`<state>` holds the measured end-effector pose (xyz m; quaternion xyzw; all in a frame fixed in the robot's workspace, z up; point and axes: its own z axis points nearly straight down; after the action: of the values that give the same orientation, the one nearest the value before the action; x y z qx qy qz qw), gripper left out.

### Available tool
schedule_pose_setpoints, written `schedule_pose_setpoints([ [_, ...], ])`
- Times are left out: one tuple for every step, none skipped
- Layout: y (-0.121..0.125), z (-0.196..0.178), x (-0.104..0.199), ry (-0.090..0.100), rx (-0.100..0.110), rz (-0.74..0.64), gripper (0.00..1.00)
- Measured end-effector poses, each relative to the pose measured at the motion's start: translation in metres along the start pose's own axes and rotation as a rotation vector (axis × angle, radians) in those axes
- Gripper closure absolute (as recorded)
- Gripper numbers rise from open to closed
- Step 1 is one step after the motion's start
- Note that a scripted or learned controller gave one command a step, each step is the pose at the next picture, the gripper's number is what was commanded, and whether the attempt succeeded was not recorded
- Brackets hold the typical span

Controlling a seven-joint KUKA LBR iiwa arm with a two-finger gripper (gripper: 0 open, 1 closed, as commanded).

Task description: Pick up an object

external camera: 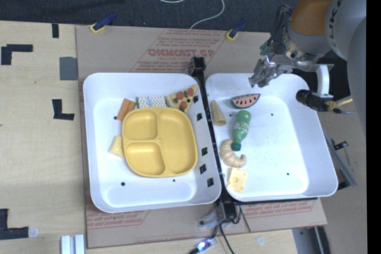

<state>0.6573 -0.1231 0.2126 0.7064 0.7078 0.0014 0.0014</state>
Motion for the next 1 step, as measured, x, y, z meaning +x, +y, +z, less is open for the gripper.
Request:
schedule_pose_setpoints([
  [0.0002,-0.0122,0.001,0.001,0.004,0.0,1.0],
])
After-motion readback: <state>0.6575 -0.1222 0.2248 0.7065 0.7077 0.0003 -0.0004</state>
